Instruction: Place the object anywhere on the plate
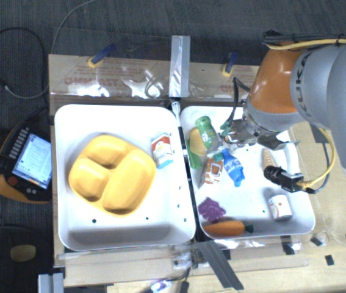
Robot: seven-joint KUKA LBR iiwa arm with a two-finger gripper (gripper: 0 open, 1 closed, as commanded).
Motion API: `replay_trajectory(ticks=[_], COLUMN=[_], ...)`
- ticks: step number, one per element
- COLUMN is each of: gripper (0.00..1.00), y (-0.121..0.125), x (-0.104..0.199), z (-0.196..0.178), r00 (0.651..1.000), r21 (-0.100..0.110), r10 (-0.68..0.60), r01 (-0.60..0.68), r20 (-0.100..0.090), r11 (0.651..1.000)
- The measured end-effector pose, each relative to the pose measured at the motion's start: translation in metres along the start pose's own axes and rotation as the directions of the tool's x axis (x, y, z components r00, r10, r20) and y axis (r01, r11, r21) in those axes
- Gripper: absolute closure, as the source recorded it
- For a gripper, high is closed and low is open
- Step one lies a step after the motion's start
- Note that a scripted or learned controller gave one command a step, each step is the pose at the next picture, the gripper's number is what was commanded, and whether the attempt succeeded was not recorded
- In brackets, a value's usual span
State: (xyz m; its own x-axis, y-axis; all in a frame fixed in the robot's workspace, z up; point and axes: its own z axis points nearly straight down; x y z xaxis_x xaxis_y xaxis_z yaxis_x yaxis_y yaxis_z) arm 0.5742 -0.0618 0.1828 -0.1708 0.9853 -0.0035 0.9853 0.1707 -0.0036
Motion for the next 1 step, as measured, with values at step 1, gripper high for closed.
replay_trajectory(ticks=[1], gripper=[1.0], y=[0.002], x=[0.0977], z=[-0.0231], r00=[0.999], r21=[-0.001], r10=[0.046], r01=[-0.046], r20=[-0.003], r11=[0.999])
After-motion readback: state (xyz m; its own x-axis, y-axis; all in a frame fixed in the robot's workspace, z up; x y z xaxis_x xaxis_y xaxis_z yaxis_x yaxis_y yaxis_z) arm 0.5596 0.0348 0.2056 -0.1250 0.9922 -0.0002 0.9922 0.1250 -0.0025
